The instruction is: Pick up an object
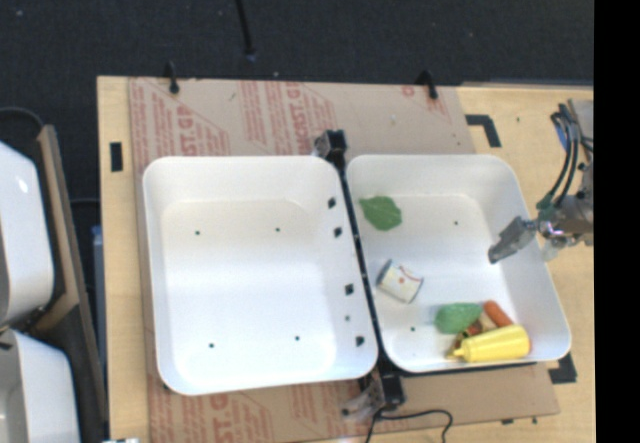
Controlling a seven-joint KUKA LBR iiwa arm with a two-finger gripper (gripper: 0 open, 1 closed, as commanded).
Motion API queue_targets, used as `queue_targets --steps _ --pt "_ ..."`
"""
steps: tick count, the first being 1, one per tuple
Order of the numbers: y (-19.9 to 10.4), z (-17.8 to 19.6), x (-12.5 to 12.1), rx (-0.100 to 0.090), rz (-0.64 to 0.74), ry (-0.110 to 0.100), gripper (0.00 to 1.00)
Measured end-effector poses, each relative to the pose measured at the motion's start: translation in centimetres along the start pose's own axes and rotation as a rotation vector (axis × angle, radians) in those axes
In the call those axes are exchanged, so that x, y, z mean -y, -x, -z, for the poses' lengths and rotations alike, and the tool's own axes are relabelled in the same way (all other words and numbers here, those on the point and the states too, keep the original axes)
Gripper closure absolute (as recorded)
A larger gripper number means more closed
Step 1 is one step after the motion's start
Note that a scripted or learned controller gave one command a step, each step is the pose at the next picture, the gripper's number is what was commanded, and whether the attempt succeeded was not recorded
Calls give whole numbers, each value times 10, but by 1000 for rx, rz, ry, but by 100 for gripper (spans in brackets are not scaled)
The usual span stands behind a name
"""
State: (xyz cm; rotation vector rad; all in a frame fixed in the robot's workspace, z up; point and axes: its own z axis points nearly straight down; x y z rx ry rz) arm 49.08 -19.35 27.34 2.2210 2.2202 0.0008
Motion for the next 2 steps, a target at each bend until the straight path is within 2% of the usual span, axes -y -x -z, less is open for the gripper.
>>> queue_targets --steps 1,2 --pt "1 -40 -65 -1 1 -4 0" --pt "-26 -85 -136 -2 3 -5 0"
